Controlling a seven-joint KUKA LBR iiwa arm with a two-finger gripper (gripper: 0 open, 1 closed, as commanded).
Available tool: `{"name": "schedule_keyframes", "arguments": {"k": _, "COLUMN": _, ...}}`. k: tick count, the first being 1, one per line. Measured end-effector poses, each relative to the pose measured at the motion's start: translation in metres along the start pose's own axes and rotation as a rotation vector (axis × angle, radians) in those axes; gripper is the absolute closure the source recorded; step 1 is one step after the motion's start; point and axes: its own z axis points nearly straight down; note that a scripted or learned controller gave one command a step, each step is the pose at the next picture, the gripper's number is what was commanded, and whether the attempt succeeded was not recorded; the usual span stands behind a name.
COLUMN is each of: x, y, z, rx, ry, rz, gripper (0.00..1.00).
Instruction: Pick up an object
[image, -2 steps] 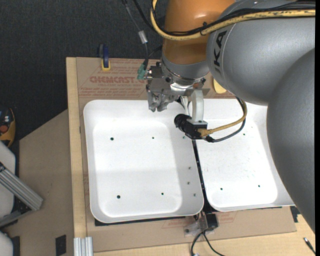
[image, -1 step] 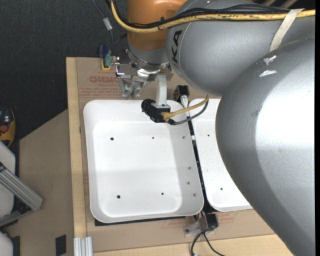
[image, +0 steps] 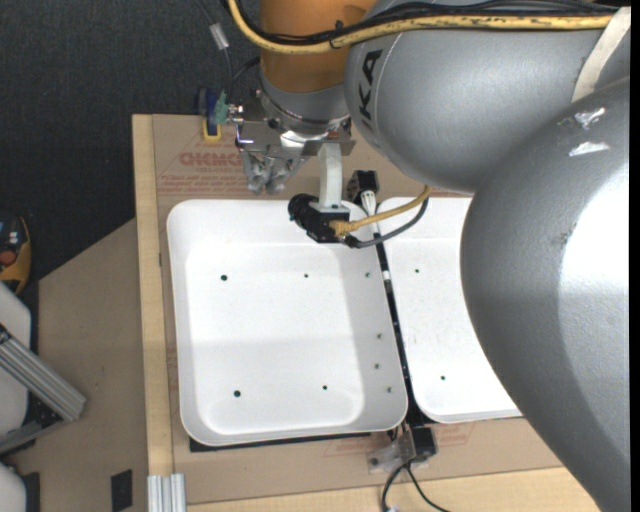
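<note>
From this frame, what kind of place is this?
Likely a robotics lab grasping cell: two shallow white bins side by side on a board-topped bench, a large grey arm reaching over them, loose cables and aluminium framing.

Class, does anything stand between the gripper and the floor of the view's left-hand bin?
Nothing visible does. The gripper hangs just beyond that bin, past its far rim, with a black cabled fitting beside it over the rim.

Tan tabletop center frame; dark carpet floor upper left; aluminum rail lower left.
</note>
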Motion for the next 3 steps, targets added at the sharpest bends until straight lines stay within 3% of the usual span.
{"name": "schedule_keyframes", "arguments": {"k": 2, "x": 0.002, "y": -0.016, "z": -0.023, "rx": 0.000, "ry": 0.000, "rz": 0.000, "gripper": 1.00}}
{"name": "schedule_keyframes", "arguments": {"k": 3, "x": -0.014, "y": -0.033, "z": -0.034, "rx": 0.006, "ry": -0.002, "rz": 0.002, "gripper": 1.00}}
